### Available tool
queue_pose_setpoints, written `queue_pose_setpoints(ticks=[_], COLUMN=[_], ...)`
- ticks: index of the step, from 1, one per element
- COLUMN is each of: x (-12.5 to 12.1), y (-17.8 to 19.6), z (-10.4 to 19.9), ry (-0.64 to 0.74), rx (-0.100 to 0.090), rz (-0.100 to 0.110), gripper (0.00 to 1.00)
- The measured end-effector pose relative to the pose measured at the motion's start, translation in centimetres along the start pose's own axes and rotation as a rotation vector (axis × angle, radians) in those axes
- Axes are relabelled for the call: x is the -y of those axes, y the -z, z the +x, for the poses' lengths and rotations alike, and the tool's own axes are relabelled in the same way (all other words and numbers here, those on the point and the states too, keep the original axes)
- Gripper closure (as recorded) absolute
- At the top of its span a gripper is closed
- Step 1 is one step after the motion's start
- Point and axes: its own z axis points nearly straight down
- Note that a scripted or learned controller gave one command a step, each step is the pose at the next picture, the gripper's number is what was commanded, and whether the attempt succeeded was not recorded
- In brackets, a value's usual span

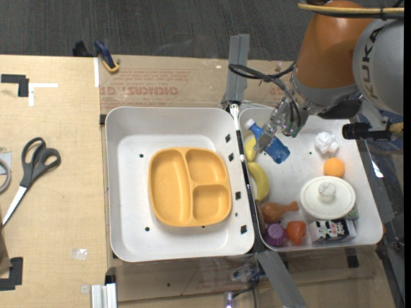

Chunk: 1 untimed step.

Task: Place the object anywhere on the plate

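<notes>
The arm (379, 50) is a bulky rounded body in pale grey, with dark "KUKA" lettering running down its side. Above the wrist sits a wide, glossy orange band (331, 40), dome-shaped, topped by a thin dark ring with a yellowish edge. Black cables (257, 74) loop out from under the band. Below it the wrist narrows to a grey collar, and the tool (284, 122) is a small cluster of metal-grey parts and thin wires.

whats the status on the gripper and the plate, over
Gripper over right bin, by the blue object; grasp unclear. Yellow plate in left bin, nothing on it. Bin walls between the two.
</notes>
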Motion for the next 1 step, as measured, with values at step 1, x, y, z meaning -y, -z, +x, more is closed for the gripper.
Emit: queue_pose_setpoints(ticks=[1], x=[-2.46], y=[-3.21], z=[6.05], ry=[-0.042], rx=[-0.002], rz=[0.000], gripper=[1.00])
